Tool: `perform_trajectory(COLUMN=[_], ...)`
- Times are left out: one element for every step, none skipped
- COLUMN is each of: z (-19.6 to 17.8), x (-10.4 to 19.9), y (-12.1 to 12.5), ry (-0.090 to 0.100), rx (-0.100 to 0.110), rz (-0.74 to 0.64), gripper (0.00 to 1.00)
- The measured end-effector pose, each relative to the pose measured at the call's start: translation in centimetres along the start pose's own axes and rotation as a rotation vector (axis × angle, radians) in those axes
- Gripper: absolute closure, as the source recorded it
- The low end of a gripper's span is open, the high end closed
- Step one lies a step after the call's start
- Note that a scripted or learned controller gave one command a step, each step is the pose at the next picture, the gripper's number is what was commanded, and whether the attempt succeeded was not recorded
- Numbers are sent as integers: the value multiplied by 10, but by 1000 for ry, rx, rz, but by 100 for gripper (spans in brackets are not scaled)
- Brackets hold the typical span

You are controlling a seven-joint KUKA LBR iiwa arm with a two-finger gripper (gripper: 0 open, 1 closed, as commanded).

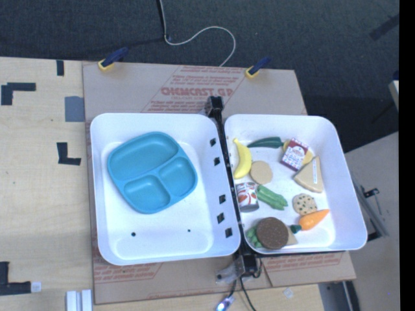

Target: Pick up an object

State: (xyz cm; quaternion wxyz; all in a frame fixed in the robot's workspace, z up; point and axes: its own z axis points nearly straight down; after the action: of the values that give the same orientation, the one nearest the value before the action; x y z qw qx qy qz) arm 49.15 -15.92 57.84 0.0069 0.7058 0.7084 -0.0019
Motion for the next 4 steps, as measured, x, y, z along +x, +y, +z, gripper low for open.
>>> perform_trajectory(z=[-10,-20,-31,-41], x=[0,0,1,1], y=[1,1,2,3], ry=[-1,-2,-3,-4], rx=[-1,-2,-3,-4], rz=[0,-1,-2,-2], gripper=[100,100,100,100])
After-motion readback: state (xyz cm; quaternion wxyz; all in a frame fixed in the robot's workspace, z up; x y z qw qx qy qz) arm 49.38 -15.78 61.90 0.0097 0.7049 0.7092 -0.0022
